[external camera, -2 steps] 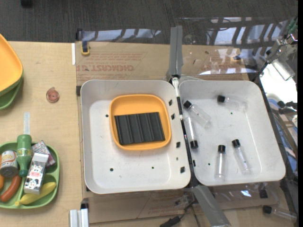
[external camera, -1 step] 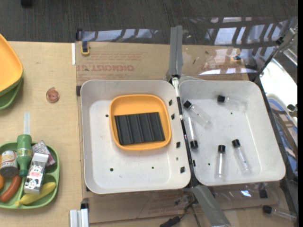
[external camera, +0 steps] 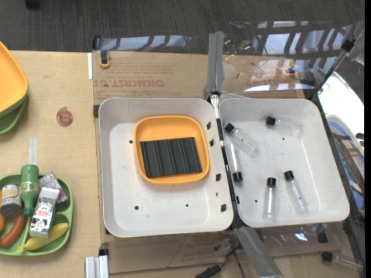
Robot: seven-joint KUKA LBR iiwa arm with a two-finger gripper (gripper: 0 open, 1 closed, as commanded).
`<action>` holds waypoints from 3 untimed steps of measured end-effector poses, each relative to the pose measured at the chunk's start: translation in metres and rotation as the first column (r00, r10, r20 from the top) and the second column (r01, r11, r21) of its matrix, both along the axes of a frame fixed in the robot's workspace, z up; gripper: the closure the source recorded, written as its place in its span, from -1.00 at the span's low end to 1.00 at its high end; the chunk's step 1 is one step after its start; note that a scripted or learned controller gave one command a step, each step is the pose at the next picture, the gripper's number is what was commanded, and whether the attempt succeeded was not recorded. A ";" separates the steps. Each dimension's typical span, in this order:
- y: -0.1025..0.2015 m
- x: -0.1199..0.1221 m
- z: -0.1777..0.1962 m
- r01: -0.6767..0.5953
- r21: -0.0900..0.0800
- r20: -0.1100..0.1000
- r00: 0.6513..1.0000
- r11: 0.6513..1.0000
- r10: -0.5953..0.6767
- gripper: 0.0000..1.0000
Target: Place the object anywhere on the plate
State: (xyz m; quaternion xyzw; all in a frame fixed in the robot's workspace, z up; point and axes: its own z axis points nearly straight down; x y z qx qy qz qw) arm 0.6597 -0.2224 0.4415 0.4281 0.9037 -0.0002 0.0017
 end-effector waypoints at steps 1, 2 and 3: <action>0.002 -0.006 0.000 -0.344 0.001 -0.002 0.939 0.939 0.344 1.00; 0.000 -0.007 0.000 -0.505 0.001 -0.001 0.863 0.863 0.505 1.00; 0.005 -0.007 -0.001 -0.566 0.002 -0.002 0.824 0.824 0.566 1.00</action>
